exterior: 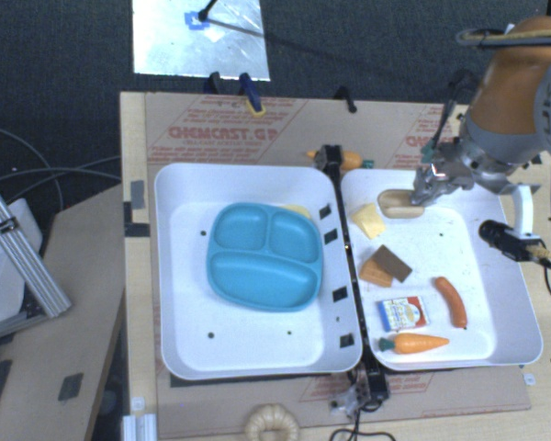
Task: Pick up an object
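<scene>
On the bench, the right bin [510,338]: fingers [429,187] overlap a beige object [399,205]; grip indiscernible.

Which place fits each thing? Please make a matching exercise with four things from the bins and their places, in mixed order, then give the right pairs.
Things:
1. blue divided plate
2. carrot
3. sausage
4. beige piece

Places:
A. front edge of the right bin
B. far part of the right bin, by the gripper
C. left bin
D. right side of the right bin

Pairs: 1-C, 2-A, 3-D, 4-B
</scene>
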Robot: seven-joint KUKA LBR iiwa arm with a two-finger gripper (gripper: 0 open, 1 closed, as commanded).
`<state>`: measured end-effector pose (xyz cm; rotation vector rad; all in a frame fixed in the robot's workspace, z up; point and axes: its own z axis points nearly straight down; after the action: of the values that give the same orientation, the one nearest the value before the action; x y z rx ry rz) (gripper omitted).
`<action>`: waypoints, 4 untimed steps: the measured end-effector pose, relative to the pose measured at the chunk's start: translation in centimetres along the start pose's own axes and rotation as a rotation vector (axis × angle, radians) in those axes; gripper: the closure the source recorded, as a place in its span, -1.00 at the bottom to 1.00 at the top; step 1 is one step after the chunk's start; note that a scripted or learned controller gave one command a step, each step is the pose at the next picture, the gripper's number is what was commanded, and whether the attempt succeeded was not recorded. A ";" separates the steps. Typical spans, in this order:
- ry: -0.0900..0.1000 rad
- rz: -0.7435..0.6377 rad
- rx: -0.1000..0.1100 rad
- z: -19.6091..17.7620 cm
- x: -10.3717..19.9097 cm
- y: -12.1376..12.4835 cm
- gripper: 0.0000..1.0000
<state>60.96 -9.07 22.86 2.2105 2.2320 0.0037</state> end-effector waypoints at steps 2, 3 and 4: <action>0.001 0.000 0.002 -1.1 10.3 -3.9 1.00; 0.001 0.000 0.003 1.0 15.3 -4.7 1.00; 0.000 0.002 -0.001 -0.6 17.7 -5.1 1.00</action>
<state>55.64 8.59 23.46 2.2125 2.2294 0.0047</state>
